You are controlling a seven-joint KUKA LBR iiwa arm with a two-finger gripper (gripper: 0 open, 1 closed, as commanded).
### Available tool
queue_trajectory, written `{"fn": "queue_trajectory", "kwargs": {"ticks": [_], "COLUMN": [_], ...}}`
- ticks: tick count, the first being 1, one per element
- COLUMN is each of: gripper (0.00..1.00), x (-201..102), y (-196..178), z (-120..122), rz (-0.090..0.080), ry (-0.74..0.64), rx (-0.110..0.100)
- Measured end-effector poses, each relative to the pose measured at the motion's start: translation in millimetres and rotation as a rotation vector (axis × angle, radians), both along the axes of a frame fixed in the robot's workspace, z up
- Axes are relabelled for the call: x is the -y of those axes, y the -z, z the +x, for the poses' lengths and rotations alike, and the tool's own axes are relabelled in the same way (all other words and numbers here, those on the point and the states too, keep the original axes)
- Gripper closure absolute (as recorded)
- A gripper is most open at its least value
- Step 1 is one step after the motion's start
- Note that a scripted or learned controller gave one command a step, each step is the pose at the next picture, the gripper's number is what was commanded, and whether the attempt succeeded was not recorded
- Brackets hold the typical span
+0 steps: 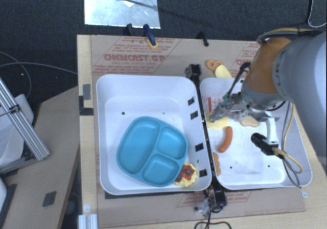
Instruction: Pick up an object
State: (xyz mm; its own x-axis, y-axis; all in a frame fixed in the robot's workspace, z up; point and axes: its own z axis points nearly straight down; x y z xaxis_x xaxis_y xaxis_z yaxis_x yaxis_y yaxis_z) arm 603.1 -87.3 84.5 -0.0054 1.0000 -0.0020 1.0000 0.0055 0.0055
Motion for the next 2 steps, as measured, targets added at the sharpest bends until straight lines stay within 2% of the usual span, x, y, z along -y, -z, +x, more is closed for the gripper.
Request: {"fn": "queue_trajectory", "kwargs": {"ticks": [2], "gripper": [0.0], "x": [-3.6], "y": [0.6], "z": [-51.3], "rz": [0.003], "ry": [0.005], "rx": [-0.008]}}
